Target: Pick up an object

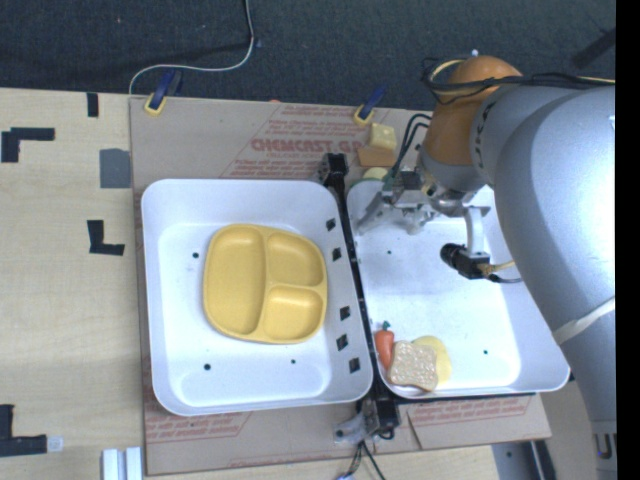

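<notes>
In the right bin (500, 368), three toy foods lie together in the near left corner: an orange carrot (384, 345), a tan slice of bread (413, 365) and a pale yellow piece (437, 353) partly under the bread. My gripper (388, 204) hangs over the bin's far left corner, well away from those foods. The grey arm with its orange band (455, 118) rises behind it. I see nothing between the gripper and the bin floor there.
The left bin (170, 298) holds a yellow divided plate (265, 281). A tan block (378, 146) and a small pale piece (373, 174) lie on the cardboard just behind the right bin. A black divider (345, 268) runs between the bins.
</notes>
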